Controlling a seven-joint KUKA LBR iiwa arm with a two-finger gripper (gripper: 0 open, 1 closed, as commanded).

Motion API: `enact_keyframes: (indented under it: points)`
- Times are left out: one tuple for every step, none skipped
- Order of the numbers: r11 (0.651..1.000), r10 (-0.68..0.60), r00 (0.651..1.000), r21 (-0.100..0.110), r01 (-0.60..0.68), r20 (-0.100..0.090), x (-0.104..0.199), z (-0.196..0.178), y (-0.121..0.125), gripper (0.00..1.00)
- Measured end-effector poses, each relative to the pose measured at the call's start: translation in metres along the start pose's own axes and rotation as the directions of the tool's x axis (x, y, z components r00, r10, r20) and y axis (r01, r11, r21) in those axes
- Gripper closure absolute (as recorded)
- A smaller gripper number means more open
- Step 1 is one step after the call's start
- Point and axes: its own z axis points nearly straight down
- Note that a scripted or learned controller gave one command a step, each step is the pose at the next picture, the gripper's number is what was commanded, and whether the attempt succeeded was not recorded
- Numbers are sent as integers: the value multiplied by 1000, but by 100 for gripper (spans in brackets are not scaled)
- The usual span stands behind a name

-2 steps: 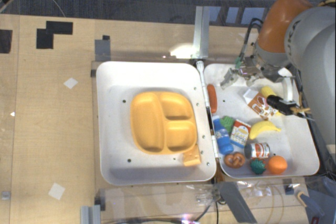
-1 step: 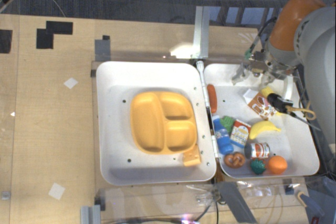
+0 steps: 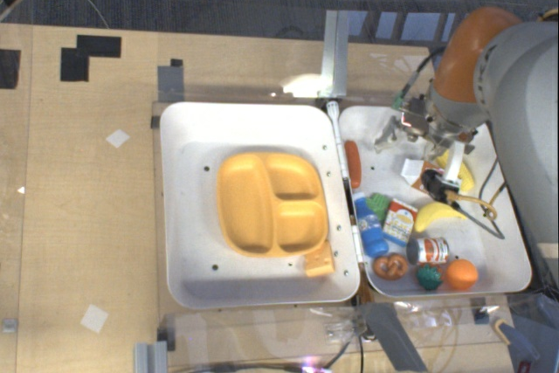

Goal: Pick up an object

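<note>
The banana (image 3: 434, 217) lies midway down the right bin (image 3: 507, 253), its long axis running from the left wall toward the right wall at a slight slant. The gripper (image 3: 417, 128) hangs over the bin's far half, wrist angled in from the far right corner. Its grip state cannot be told.

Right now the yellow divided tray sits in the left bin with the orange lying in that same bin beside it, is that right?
Not quite. The yellow divided tray does sit in the left bin, but the orange lies in the right bin, near its front corner by the can. The camera view shows this.
</note>
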Motion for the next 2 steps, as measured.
enact_keyframes:
  points:
    - [957,-291,957,-2,291,0,19,10,16,0]
    - [956,-295,956,-11,295,1,21,-5,19,100]
